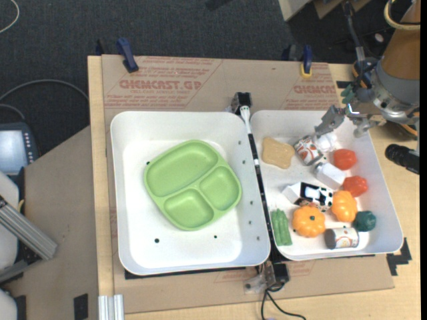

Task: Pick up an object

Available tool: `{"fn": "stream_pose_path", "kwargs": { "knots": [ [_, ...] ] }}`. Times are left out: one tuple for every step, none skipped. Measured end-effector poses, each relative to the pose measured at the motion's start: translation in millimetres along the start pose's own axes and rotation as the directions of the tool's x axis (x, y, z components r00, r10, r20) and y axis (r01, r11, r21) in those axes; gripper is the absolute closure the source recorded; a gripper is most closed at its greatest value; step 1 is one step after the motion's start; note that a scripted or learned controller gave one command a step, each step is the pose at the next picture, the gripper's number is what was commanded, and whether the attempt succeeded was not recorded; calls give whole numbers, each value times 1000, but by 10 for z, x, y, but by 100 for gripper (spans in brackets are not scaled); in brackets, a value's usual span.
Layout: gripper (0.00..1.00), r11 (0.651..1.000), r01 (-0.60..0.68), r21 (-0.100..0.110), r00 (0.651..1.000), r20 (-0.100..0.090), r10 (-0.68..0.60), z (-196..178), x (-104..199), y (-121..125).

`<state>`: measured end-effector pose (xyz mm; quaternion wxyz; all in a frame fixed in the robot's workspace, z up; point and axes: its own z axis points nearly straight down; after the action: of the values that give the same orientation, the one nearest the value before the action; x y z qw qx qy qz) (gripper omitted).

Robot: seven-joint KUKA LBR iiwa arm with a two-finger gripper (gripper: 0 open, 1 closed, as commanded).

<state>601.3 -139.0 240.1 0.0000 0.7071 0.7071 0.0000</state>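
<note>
End effector [329, 124] low over the right bin [393, 235], grip state unclear — approach step; next, settle onto the red-and-white can [307, 151] beneath.

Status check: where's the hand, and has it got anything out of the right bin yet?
Hand low over right bin's far end, nothing seen held. Small can just beside it. Toys crowd around, none lifted.

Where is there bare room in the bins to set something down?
Left bin: bare floor all around the green divided plate. Right bin: a bare strip by its far wall, behind the toast; its near half is crowded with toys.
</note>
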Motion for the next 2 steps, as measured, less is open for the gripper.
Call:
{"fn": "stream_pose_path", "kwargs": {
  "knots": [
    [0, 1000, 11, -10, 1000, -1, -11, -462, 874, 644],
    [0, 1000, -7, 19, 1000, -1, 7, 943, 320, -101]
  ]
}}
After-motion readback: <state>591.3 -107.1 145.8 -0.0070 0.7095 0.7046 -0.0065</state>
